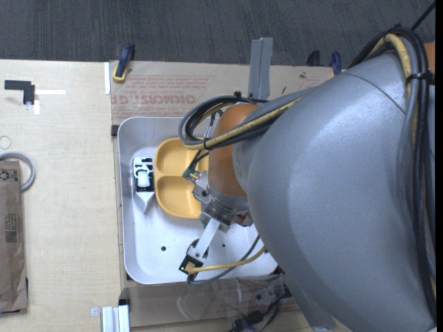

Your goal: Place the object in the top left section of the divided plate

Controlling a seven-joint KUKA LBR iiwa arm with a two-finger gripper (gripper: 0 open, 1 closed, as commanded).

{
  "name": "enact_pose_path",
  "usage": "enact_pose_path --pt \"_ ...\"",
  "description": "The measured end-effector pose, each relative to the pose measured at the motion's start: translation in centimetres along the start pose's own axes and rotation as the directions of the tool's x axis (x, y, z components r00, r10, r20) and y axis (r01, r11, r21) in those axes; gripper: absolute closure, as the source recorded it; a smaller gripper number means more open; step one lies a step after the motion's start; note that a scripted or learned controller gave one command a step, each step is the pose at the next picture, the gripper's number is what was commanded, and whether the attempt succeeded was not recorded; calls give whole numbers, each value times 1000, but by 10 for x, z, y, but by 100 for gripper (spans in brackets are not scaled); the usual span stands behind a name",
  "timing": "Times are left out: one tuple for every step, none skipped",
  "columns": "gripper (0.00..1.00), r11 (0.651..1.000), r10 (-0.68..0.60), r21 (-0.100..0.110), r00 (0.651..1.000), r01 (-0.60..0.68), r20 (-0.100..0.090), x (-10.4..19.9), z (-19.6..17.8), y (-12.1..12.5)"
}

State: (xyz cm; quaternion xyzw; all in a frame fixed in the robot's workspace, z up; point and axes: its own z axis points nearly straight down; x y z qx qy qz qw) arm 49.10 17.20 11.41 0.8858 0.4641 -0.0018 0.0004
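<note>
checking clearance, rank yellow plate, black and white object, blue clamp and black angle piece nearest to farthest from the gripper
From the gripper, in the camera view:
1. yellow plate, right beside it in the bin
2. black and white object, just past the plate's left rim
3. blue clamp, up beyond the bin's top-left corner
4. black angle piece, far left on the bench

Readable print: one partial.
Cardboard sheet (166,88) beyond the white bin (122,185) is showing inverted red lettering beginning "CHEM"; label on brown packet (10,234) left of bin is blurring out.
</note>
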Motion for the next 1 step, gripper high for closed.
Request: enact_pose_path --pt "0 1000 0 2 1000 0 1 0 0 0"
